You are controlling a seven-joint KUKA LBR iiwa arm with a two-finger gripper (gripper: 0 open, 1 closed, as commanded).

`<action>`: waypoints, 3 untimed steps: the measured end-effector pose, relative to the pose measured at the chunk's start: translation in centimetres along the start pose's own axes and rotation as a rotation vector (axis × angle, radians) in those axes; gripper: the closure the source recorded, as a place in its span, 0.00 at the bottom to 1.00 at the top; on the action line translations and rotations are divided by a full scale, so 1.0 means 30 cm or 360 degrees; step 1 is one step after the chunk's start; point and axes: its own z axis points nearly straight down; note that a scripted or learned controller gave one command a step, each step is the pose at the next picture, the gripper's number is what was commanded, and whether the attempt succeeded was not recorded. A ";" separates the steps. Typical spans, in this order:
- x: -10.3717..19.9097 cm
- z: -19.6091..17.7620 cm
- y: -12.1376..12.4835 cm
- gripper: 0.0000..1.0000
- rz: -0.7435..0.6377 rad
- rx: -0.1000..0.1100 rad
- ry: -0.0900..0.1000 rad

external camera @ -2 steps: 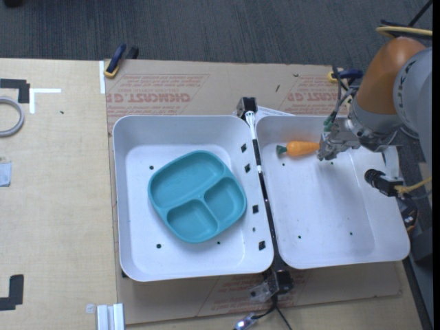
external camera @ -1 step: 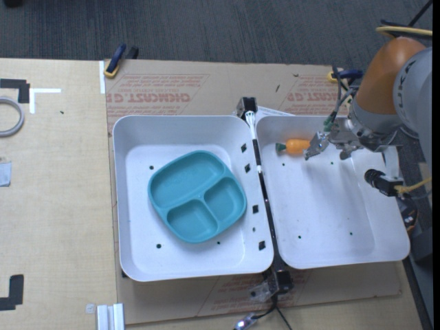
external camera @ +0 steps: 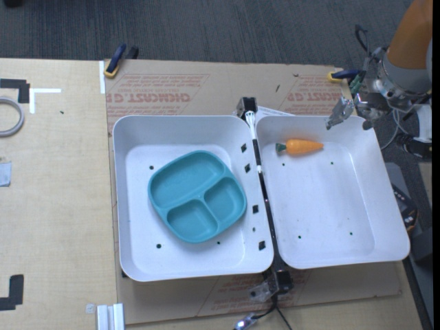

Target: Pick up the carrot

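carrot (external camera: 301, 146) in right bin (external camera: 385, 205) | fingers (external camera: 342, 113) above far rim

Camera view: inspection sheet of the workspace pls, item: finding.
Surface: cardboard sheet on a wooden bench, bearing the left bin and right bin side by side.
Job's things: carrot lies flat at the far end of the right bin, green end toward the divider.
Clutter: teal divided plate in the left bin.
Grippers: end effector hovers over the right bin's far right corner, apart from the carrot, holding nothing.
Cables: wires at the wrist; black cable below the bins.
Surroundings: clamps at the cardboard's far edge; dark carpet beyond.
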 end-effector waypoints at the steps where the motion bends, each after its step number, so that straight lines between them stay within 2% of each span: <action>1: 0.083 -0.072 0.000 0.00 0.0000 0.0000 0.0000; 3: 0.106 -0.188 0.001 0.00 0.0000 -0.0001 0.0000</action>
